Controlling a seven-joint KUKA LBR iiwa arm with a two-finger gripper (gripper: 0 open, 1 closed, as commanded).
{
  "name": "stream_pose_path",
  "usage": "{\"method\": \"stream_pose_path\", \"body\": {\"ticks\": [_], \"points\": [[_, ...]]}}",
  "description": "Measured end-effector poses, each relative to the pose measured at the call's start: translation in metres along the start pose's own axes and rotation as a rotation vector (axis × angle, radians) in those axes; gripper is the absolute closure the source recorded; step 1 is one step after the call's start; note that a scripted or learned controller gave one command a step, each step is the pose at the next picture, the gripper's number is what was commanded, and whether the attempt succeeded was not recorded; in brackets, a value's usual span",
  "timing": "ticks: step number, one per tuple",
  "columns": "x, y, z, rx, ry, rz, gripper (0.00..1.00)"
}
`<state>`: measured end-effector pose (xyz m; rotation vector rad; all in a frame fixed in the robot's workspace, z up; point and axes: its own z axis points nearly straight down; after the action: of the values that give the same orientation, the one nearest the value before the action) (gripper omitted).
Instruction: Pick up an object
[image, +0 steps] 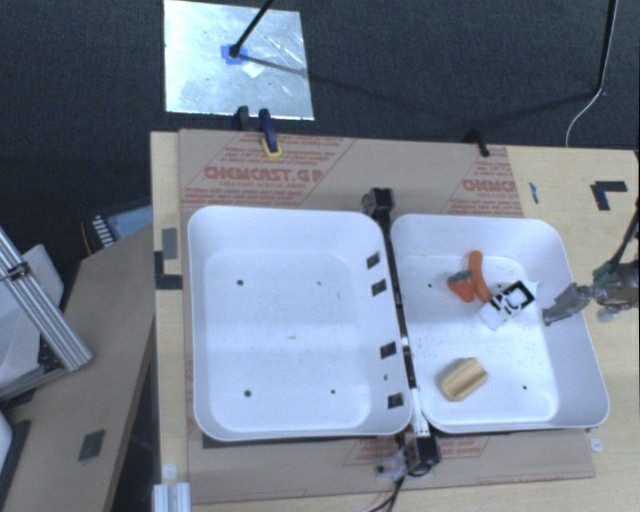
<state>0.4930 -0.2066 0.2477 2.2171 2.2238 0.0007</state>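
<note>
Looking down the camera view: the right bin (575, 330) holds three items. An orange curved piece (470, 280), possibly a small toy, lies in the upper middle; touching its lower right side is a white block with a black square marking (508, 302); a tan rounded chunk (463, 379) sits apart, nearer the front wall. The left bin (215, 300) lies alongside, sharing a centre divider with black clips.

The gripper (558, 306) sits at the right bin's right rim, just beside the white block; too small and blurred to tell how the jaws stand, and nothing is visibly between them.

Handling judgement: all three look small and light. Tan chunk looks stiff, rounded, perhaps wood or foam, with free space all round, so a pinch across its narrow width seems easiest. Orange piece is thin and curved, may roll or slip; take it across the mid-body. White block appears flat-faced and firm, but its neighbour crowds one side.

Surface: smooth white plastic floor, shallow sloped walls, likely slippery, so items may slide when nudged. Room: bins rest on a brown board (300, 170) over a pale bench (560, 170); dark carpet (80, 80) behind, with a shiny metal sheet (200, 60).
</note>
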Motion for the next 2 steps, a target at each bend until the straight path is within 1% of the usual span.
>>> {"method": "stream_pose_path", "body": {"ticks": [1,2], "points": [[0.0,0.001,-0.011,-0.004,-0.001,-0.004,1.0],[0.07,0.036,-0.035,-0.004,0.002,-0.01,1.0]]}}
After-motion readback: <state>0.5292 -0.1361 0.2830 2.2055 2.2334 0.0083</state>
